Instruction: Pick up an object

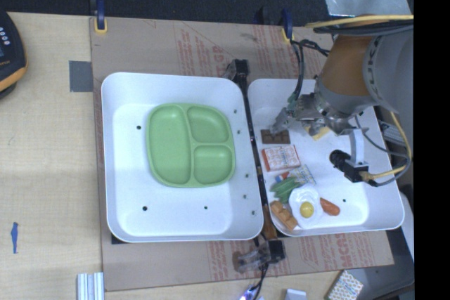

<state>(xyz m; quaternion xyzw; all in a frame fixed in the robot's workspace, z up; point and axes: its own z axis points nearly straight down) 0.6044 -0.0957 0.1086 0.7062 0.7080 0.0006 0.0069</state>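
Camera view from above has the arm reaching in from the right over the right bin, with the gripper hanging low near that bin's upper left part. Whether it is apart or together cannot be told from this slant, since cables and the wrist housing crowd the tip.

Nearest to the tool, just beside it on its left and slightly toward the camera, lies a small brown block on the bin floor (whether they touch is unclear). A little further toward the near edge sits a red-and-white packet, close below the tool but apart from it. Beyond that comes a cluster of green beans, then a fried egg toy with its yellow yolk up, a reddish sausage-like piece just to the egg's right, and an orange-brown pastry piece against the egg's left side at the bin's near corner. Nothing can be seen gripped by the tool.

A black fitting on a cable hangs to the tool's right over the bin floor.

Well apart to the tool's left, across the divide between the bins, the left bin holds a green divided plate lying flat at its middle.
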